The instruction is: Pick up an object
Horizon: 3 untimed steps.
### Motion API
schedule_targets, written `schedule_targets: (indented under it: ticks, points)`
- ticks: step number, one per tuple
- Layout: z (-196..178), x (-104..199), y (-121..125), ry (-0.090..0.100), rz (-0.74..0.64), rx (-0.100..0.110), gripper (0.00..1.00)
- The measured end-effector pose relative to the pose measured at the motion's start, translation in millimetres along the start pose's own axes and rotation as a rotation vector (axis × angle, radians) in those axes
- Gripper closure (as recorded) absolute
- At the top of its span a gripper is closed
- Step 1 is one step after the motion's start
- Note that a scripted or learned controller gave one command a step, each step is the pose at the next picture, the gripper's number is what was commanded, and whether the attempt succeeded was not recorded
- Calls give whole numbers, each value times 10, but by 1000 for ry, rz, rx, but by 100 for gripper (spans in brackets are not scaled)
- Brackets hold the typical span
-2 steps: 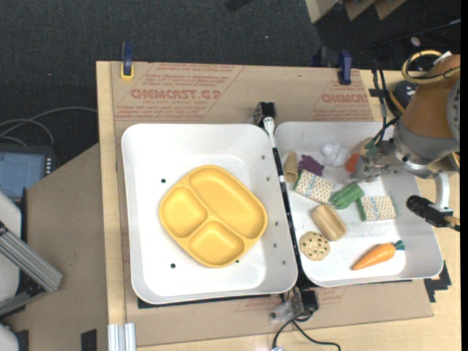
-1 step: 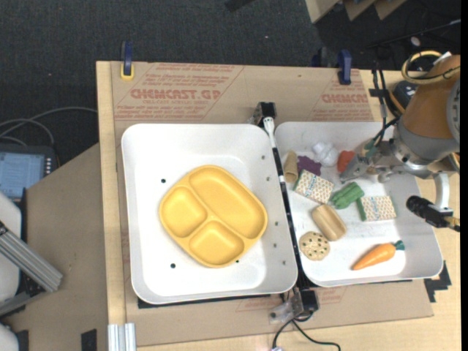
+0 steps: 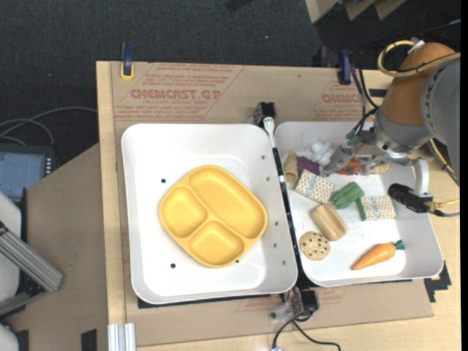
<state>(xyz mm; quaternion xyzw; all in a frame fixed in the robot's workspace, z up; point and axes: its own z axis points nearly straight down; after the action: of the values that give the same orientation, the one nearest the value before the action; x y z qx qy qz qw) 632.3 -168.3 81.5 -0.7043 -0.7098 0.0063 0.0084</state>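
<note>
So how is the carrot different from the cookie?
The carrot is orange with a green top; the cookie is tan with dark spots. The carrot is long and pointed; the cookie is round and flat. The carrot lies nearer the bin's right side; the cookie sits by its left wall. Both lie in the right bin, near its front edge.
</note>
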Motion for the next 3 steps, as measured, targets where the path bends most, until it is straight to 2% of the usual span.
schedule_targets:
  ticks: [1,2,3]
  points:
    - [31,220,200,-6,1,52,0]
    - [-139,243,303,-7,11,-3,100]
    - [-1061,415,-109,-2,8,-25,100]
